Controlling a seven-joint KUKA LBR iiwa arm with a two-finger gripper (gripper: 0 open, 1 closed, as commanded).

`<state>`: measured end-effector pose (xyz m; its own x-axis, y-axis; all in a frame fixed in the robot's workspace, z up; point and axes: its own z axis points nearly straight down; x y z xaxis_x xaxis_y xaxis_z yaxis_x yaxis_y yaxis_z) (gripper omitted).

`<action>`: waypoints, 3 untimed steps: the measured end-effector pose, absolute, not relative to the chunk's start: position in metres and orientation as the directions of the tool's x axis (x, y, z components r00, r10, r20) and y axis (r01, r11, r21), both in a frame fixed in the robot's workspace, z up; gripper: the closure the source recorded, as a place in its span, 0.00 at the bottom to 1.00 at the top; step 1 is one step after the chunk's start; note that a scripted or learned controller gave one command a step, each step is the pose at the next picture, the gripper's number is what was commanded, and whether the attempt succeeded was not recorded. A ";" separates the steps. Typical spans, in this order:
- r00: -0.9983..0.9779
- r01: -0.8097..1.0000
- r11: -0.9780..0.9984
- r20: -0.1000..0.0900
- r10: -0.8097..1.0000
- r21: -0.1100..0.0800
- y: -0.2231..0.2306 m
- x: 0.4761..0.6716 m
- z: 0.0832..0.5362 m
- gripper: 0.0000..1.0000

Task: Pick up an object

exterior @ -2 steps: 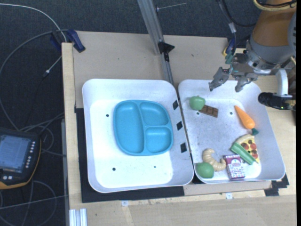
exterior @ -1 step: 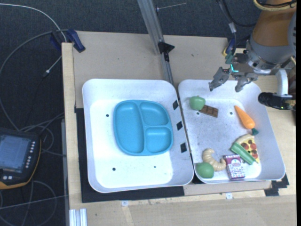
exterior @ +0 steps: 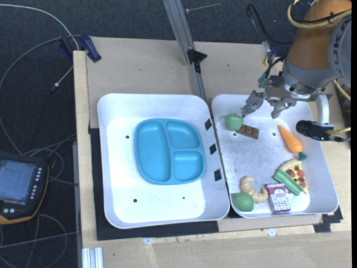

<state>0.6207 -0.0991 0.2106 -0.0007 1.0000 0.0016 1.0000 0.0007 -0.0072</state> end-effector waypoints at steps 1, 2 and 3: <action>-0.002 1.000 0.002 0.002 1.000 -0.009 -0.095 0.627 0.151 0.00; -0.001 1.000 0.001 0.002 1.000 -0.008 -0.094 0.626 0.098 0.00; -0.001 1.000 0.001 0.002 1.000 0.000 -0.093 0.629 0.114 1.00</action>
